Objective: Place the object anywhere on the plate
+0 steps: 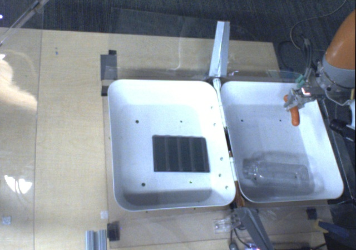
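The plate (181, 154) is a dark ribbed square lying flat in the middle of the left bin (128, 132). My gripper (297, 98) hangs over the upper right part of the right bin (328, 154), far from the plate. A small orange elongated object (294, 116) sits between its fingers and points downward, its lower end just above the bin floor. The gripper is shut on it.
A clear plastic bottle (276, 172) lies on its side in the lower part of the right bin. A metal divider (219, 48) rises where the two bins meet at the back. Cables run along the right side of the bench.
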You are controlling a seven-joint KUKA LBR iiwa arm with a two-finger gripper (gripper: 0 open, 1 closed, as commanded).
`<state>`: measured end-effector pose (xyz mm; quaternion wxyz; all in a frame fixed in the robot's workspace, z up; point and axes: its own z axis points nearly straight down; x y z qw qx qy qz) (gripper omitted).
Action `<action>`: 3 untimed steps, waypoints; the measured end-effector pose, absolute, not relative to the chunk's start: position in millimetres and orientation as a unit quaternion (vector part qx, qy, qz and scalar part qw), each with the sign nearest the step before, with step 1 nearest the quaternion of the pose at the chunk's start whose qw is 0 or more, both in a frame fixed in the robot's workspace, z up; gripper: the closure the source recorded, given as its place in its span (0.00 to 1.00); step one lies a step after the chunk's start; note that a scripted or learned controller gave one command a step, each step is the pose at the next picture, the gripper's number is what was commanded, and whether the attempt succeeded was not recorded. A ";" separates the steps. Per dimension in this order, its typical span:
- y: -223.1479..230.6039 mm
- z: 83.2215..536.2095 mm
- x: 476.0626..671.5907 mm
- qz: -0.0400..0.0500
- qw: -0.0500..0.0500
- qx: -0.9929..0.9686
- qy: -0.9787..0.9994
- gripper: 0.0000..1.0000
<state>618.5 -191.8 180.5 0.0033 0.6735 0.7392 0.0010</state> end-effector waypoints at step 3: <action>-90.4 344.8 669.9 0.003 0.004 0.708 0.706 0.00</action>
